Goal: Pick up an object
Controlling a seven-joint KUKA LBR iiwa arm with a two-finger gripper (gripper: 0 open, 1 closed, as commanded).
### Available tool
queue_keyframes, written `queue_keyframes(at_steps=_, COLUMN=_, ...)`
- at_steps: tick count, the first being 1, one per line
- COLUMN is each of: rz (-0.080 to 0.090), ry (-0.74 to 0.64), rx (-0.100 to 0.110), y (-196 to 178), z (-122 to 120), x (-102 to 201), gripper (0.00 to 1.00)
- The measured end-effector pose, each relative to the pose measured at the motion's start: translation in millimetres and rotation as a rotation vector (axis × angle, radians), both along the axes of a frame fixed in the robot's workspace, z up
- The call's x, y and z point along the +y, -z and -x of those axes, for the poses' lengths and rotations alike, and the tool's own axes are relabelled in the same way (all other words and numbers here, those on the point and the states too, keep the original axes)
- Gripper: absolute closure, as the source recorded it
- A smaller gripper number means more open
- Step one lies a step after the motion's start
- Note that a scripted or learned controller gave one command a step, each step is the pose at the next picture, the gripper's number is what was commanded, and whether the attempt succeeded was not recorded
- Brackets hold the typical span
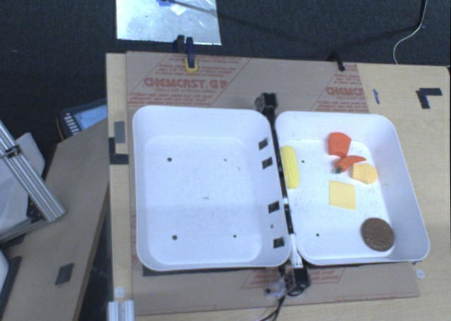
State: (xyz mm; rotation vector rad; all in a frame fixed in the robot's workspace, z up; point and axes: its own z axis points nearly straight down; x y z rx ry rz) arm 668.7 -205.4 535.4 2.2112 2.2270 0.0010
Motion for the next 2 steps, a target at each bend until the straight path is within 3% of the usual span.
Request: queue_keyframes(at_steps=2, rz=0.0, ry=0.0, rx=0.0, y=0.0, z=0.0, x=0.0, gripper=1.0)
